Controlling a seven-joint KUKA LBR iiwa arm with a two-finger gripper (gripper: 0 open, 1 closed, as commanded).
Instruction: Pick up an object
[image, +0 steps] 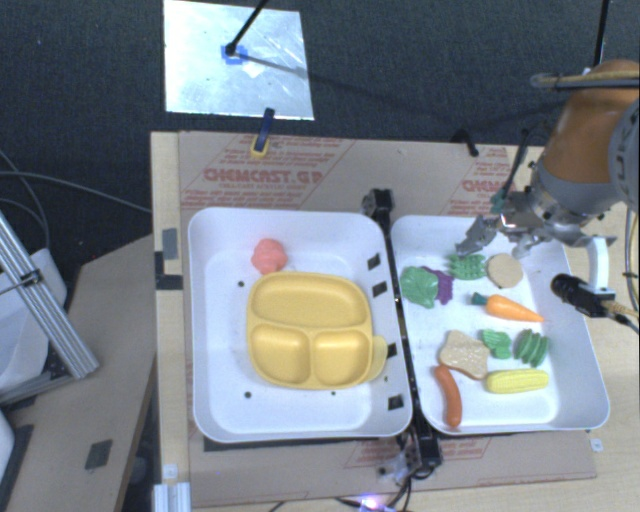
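The right bin (575, 395) holds several toy foods: a green leafy piece (419, 286) with a purple bit, a small green piece (466, 266), a beige round piece (504, 270), an orange carrot (512, 308), a slice of bread (465, 353), a green pickle (531, 346), a yellow corn cob (516, 380) and a red sausage (450, 395). My gripper (497, 233) hangs above the bin's far edge, just beyond the small green piece and the beige piece, with its fingers spread and nothing between them.
The left bin (215, 330) holds a yellow divided tray (308, 328) and a pink lump (268, 256) at its far side. A black clamp sits on the ridge between the bins. The arm's grey body and orange band fill the upper right.
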